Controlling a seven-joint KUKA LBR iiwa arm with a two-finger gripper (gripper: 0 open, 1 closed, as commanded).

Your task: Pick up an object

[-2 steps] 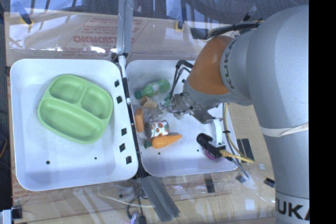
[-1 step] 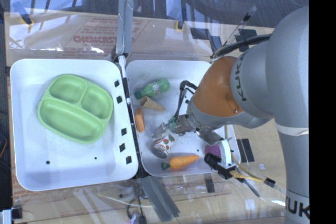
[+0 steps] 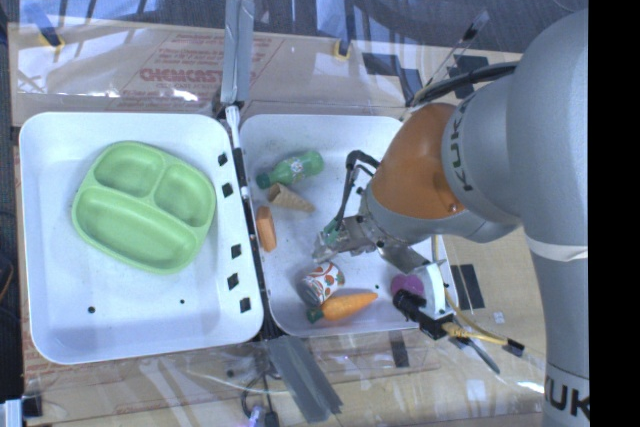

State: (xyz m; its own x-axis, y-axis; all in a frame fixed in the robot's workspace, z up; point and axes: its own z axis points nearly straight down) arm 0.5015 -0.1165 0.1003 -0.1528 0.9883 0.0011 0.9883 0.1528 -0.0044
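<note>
The right bin [image 3: 300, 127] holds a green bottle [image 3: 291, 168], a tan ice-cream cone [image 3: 290, 199], an orange sausage-shaped piece [image 3: 266, 228], a small printed can [image 3: 322, 282], a carrot [image 3: 345, 306] and a magenta object [image 3: 405, 285]. My gripper [image 3: 338, 238] hangs low over the middle of this bin, just above the can and right of the cone. The grey arm with its orange band [image 3: 420, 170] reaches in from the right and covers the bin's right part. Nothing shows between the gripper's tips.
The left bin [image 3: 60, 315] carries a green divided plate [image 3: 146, 205]. A divider with black clips [image 3: 236, 235] runs between the bins. Clear plastic sheeting and cardboard lie behind the bins.
</note>
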